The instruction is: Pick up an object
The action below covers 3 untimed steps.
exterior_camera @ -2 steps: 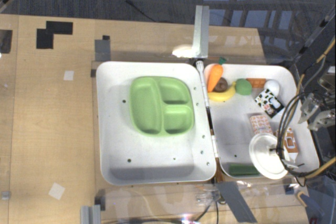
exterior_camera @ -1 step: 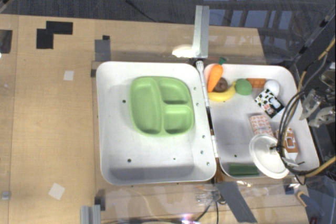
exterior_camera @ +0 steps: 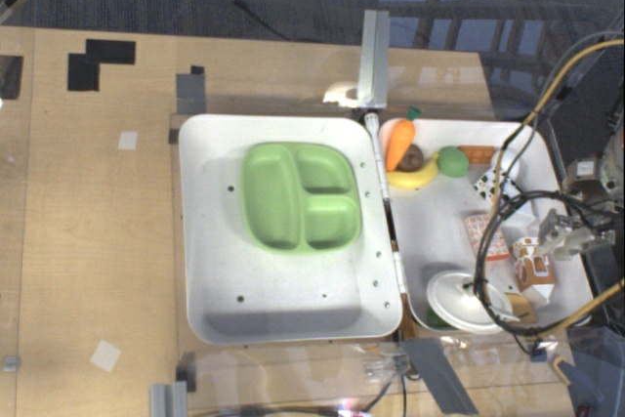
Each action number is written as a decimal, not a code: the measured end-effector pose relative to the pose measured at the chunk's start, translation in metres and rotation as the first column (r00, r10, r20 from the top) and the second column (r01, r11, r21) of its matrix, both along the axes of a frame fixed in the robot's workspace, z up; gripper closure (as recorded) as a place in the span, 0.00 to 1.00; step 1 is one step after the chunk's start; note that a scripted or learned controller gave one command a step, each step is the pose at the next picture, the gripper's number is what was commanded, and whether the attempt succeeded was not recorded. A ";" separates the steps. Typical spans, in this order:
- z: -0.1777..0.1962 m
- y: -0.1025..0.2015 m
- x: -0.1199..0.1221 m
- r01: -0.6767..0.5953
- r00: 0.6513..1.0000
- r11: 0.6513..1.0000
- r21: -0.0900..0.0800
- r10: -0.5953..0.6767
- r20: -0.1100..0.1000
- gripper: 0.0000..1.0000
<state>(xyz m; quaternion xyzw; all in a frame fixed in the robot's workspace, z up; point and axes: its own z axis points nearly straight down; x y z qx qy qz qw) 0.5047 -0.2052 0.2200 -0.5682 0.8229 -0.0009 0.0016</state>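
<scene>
The right bin (exterior_camera: 430,229) holds several small items. An orange carrot (exterior_camera: 399,142) lies in its far left corner beside a yellow banana (exterior_camera: 414,176) and a dark brown piece (exterior_camera: 414,156). A green ball (exterior_camera: 452,161) sits a little to the right of them, and a black-and-white die (exterior_camera: 486,183) lies further right. A white bowl (exterior_camera: 457,300) rests at the near edge. My gripper (exterior_camera: 552,237) hangs low over the bin's right side, wrapped in black cables, just above a brown and white box (exterior_camera: 533,267). A red-printed packet (exterior_camera: 480,231) lies to its left.
The left bin (exterior_camera: 210,298) bears a green divided plate (exterior_camera: 298,195). A metal post (exterior_camera: 374,59) stands behind the divider between the bins. Black cables (exterior_camera: 493,249) loop over the right bin's near right part. Wooden bench (exterior_camera: 88,229) extends to the left.
</scene>
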 end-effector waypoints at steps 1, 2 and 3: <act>0.012 0.001 0.003 0.000 1.000 1.000 -0.001 0.000 0.009 1.00; 0.023 0.003 0.006 0.000 1.000 1.000 -0.001 0.000 0.015 1.00; 0.035 0.004 0.008 0.002 1.000 1.000 -0.001 -0.002 0.021 1.00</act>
